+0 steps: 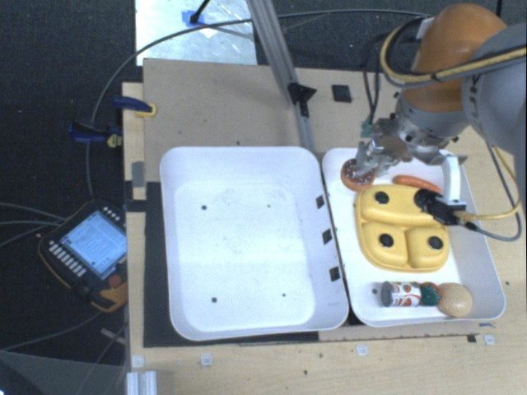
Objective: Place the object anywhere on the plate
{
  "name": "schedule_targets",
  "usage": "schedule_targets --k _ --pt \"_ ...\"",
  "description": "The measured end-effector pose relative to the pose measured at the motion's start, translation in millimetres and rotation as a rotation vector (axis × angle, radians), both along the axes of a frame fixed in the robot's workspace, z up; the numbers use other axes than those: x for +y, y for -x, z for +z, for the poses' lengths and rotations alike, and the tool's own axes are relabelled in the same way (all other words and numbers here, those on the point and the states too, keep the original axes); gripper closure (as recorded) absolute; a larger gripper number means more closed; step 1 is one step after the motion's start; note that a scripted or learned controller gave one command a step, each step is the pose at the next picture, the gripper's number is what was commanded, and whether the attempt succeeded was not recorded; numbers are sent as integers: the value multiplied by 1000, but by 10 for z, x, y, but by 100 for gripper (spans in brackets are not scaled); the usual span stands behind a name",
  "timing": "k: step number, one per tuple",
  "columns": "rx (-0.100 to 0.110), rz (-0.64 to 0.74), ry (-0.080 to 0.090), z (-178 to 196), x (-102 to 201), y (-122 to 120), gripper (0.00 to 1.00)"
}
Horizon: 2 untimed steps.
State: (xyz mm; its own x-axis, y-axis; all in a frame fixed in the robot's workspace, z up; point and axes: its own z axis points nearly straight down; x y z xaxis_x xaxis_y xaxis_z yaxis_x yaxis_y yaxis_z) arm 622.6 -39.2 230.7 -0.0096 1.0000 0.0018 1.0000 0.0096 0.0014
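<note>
- The yellow plate (402, 229), with three shallow compartments, lies in the right bin (491, 280), in the right half of the frame.
- A small round brown object (356, 175) sits at the plate's upper left corner, in the bin's upper left part, directly under the jaws (367, 160). It seems to overlap the plate's edge, though whether it rests on it is unclear.
- The jaws hang just over that brown object; how far apart they stand, or whether they have hold of it, I cannot tell.
- A red sausage-shaped object (416, 183) lies along the plate's upper edge, right of the jaws.
- Near the bin's lower edge, below the plate, a small can (403, 294) lies on its side, with a tan egg-like object (454, 299) just to its right.
- The arm (457, 64) enters from the upper right, orange band above the grey wrist.
- The left bin (177, 245) takes the frame's centre.
- A handheld pendant (89, 253) with a lit screen lies at the left, off the counter (222, 105).
</note>
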Motion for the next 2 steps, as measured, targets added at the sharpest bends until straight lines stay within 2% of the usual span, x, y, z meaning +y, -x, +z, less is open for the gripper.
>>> schedule_targets --k 1,2 --pt "2 -1 0 -75 456 110 100" --pt "1 0 0 -110 917 118 100"
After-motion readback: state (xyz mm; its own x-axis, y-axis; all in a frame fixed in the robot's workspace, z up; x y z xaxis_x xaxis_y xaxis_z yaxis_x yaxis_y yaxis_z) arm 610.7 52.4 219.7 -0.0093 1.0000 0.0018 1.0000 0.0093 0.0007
